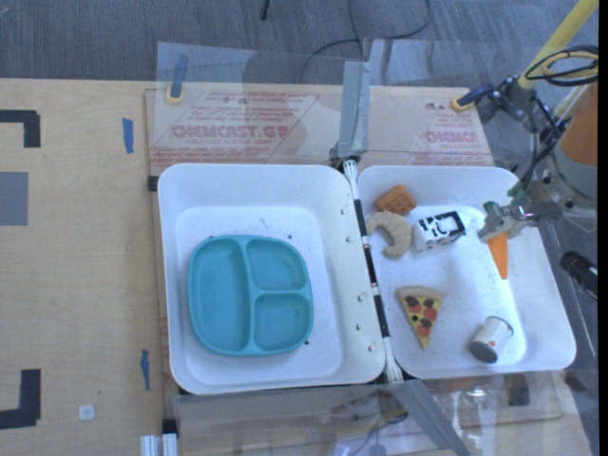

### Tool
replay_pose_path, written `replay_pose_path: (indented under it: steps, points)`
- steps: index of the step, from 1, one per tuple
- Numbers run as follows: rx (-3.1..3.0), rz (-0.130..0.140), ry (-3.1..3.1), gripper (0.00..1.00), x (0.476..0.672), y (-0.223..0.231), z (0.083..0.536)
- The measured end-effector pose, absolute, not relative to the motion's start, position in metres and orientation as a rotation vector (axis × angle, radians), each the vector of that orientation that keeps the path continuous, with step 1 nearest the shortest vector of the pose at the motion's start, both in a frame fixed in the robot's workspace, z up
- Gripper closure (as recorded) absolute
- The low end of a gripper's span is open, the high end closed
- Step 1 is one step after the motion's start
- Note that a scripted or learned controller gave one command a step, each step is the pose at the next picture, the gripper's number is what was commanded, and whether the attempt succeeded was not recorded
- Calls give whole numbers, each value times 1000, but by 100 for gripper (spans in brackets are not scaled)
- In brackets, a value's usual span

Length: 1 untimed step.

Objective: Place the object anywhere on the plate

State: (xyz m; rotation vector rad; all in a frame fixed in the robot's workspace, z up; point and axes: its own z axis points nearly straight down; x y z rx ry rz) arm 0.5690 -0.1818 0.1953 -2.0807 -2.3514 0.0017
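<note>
Nearest along the bench edge, the right bin (560, 350) holds a small grey-and-white cup (490, 338) tipped on its side near the front corner; just left of it lies a toy pizza slice (419, 313), flat, point toward the front; these look scattered so that each can be picked singly. Level with them, the left bin (176, 255) carries the teal plate (251, 294), three compartments, nothing on it, set squarely in the middle so a drop from above has plenty of margin.

Further back in the right bin a croissant (391, 230) curls beside the divider; a waffle-like piece (396, 199) sits just behind it, and a white carton with black print (442, 227) lies on its side just beside the croissant.

At the right wall the gripper (501, 219) hangs over the bin, the arm reaching in from that side; an orange carrot (499, 256) points down from its tip, and to my eye the claw is clenched on the carrot's upper end, holding it upright above the floor; the carrot seems the object to move, and it is well apart from the plate, with the divider between.
</note>
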Motion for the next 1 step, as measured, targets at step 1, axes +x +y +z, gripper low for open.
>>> replay_pose_path:
  steps: [1]
  points:
    - [-1960, 4, -2450, 100, 551, -97, 197]
